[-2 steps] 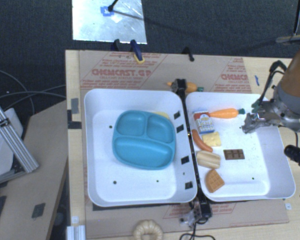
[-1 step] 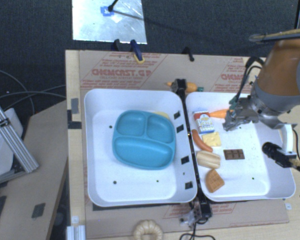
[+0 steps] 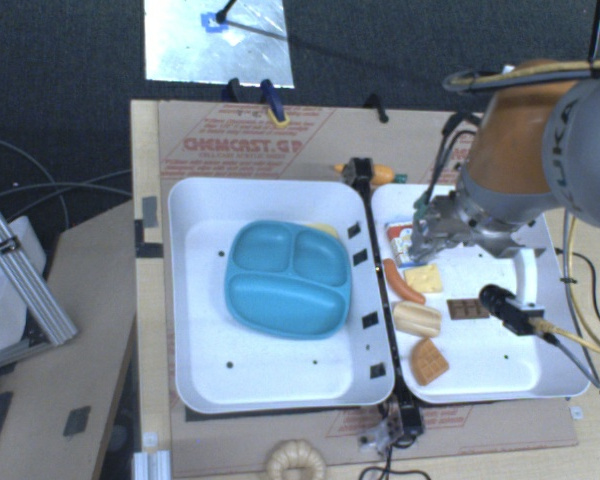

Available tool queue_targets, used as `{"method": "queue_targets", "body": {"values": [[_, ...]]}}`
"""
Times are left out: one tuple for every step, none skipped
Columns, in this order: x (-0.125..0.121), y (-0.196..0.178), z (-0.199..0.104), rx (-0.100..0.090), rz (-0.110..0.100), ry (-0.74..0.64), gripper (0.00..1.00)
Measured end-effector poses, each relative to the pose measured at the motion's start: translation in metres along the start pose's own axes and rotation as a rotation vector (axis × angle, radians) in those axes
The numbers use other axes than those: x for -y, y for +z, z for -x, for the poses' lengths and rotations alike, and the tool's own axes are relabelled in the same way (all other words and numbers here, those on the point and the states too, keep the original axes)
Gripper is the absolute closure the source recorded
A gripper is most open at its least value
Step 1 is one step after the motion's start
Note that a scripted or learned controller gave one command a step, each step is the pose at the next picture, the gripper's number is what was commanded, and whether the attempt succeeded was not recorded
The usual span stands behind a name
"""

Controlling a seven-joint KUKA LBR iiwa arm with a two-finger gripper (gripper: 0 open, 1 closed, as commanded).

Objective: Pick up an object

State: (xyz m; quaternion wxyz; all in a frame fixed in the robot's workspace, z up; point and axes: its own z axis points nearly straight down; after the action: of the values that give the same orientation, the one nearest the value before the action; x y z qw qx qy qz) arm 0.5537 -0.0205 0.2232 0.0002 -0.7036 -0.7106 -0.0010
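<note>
The gripper (image 3: pixel 420 240) hangs low over the back left part of the right-hand shallow white plastic bin (image 3: pixel 495 363), above a flat red-and-white printed packet (image 3: pixel 400 238). From this slant I cannot tell whether it is open or closed, or whether it has hold of anything.

The likeliest pick is that packet or the thin yellow cheese-like square (image 3: pixel 427 279) just in front of it. Both are flat and smooth, so a straight descent with the jaws across an edge would serve better than pressing on the face.

The glossy orange-red toy sausage (image 3: pixel 403 281) lies beside the bin's left wall and may roll. The rounded tan bread roll (image 3: pixel 417 318) and the gridded waffle piece (image 3: pixel 429 361) offer more bulk to clamp. A brown ridged chocolate bar (image 3: pixel 468 310) lies flat nearby. In the left white bin (image 3: pixel 280 383) sits a smooth blue divided plate (image 3: pixel 288 278).
</note>
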Motion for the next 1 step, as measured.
{"method": "queue_targets", "body": {"values": [[-0.024,-0.0049,-0.0599,-0.001,0.003,-0.001,1.0]]}}
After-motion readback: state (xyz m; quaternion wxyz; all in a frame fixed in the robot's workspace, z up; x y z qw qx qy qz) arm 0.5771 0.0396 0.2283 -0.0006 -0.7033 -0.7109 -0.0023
